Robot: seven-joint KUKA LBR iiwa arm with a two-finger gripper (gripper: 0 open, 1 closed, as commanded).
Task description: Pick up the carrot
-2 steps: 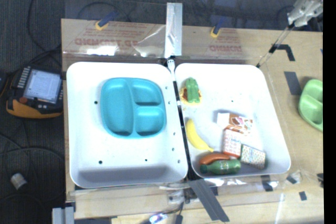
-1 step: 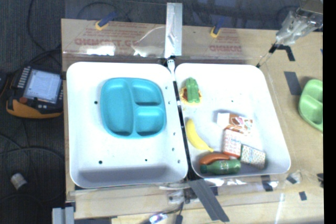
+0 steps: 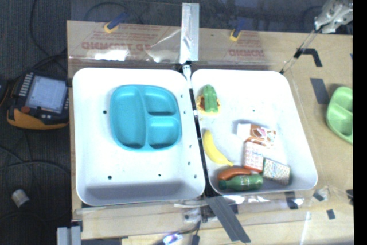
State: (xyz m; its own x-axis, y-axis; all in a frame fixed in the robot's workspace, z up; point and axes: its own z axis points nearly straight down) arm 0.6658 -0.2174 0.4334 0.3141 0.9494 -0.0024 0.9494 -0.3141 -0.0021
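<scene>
The carrot (image 3: 231,171) is a short orange-red piece lying near the front wall of the right bin (image 3: 292,103). It touches a dark green vegetable (image 3: 241,182) just in front of it. A yellow banana (image 3: 213,148) lies to its upper left. The gripper (image 3: 332,15) is at the far top right, outside both bins and well away from the carrot, small and blurred.
Small printed boxes (image 3: 259,145) and another box (image 3: 276,170) sit right of the carrot. A green and yellow toy (image 3: 207,98) lies at the right bin's back left. A blue divided tray (image 3: 145,116) sits in the left bin (image 3: 92,169). A green object (image 3: 342,112) rests on the bench at right.
</scene>
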